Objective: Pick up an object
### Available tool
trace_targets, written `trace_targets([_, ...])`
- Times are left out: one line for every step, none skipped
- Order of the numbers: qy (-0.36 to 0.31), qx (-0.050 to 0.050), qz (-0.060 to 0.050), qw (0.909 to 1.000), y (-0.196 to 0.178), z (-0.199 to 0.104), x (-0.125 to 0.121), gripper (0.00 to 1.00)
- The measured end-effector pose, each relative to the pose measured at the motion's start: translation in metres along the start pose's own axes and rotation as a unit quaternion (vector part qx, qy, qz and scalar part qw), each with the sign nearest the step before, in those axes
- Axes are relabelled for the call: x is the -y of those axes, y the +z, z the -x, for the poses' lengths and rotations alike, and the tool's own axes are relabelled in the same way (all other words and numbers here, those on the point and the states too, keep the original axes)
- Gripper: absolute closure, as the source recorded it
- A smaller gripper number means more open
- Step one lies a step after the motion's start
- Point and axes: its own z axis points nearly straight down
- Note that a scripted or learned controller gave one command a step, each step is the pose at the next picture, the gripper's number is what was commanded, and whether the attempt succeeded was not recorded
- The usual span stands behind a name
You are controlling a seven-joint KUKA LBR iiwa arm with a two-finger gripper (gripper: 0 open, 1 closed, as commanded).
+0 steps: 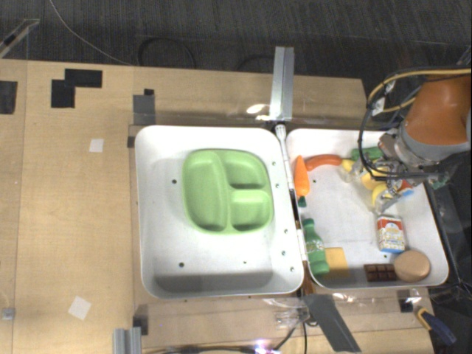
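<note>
On the bench we see two white bins side by side. Inside the left bin (158, 220) lies a green tray (225, 190) with three compartments, a little tilted. At the right bin (335, 212) the arm (439, 120) reaches in from the right, with its orange band above the wrist, and the gripper (387, 175) is low over the upper right part of this bin; we cannot tell how the jaws stand, because the wrist and cables cover them. Just beside the gripper are some yellow pieces (369, 179). An orange carrot (301, 175) lies along the left wall, and a green bottle (313, 243) lies near the lower left corner, next to a yellow block (335, 258). A small can (391, 234) stands below the gripper, and a brown ball (412, 265) and a dark chocolate bar (380, 273) rest at the lower wall.
</note>
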Motion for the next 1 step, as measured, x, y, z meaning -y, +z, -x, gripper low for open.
trace_targets([0.008,0.0,0.0,1.0,-0.0016,-0.0545,-0.0272,0.0])
